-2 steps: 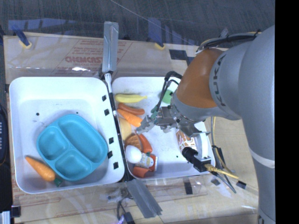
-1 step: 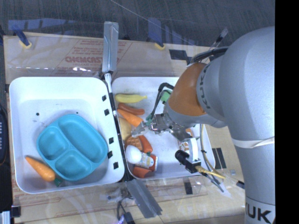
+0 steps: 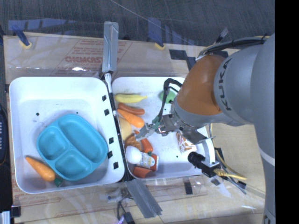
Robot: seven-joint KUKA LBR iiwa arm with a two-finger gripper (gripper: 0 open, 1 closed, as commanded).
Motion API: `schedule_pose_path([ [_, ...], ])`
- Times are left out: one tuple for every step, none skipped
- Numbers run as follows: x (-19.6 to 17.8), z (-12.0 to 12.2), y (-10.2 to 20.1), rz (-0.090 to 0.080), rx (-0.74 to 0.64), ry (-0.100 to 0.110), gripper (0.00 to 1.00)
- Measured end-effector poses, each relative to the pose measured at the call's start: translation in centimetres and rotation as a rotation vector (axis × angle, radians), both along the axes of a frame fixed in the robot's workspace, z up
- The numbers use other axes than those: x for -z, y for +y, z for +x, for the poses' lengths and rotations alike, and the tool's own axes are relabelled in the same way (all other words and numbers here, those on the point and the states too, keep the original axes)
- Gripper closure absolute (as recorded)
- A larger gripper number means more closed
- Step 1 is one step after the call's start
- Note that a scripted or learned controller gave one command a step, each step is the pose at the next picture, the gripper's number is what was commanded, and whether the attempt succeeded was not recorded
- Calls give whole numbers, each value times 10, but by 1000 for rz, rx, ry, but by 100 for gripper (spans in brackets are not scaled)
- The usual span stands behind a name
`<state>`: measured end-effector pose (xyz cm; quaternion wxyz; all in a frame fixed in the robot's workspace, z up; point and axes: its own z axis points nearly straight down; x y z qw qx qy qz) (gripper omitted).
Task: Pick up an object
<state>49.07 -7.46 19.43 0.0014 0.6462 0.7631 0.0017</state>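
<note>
Orange plastic carrots (image 3: 131,115) lie in the right bin (image 3: 154,83) near its left wall, below a yellow banana (image 3: 130,97) and above a heap of toy food with a white egg (image 3: 132,155). The tool (image 3: 148,129) hangs low over that heap, just beside the lower carrot; I cannot tell how it is set. These toys look light, hard and smooth, likely to slip or roll. The carrot seems best taken across its thick middle, where its sides run nearly parallel
</note>
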Motion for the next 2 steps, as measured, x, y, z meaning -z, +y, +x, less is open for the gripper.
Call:
schedule_pose_path([
  [-8, 2, -20, -1, 233, 7, 0],
  [99, 4, -20, 4, 371, -1, 0],
])
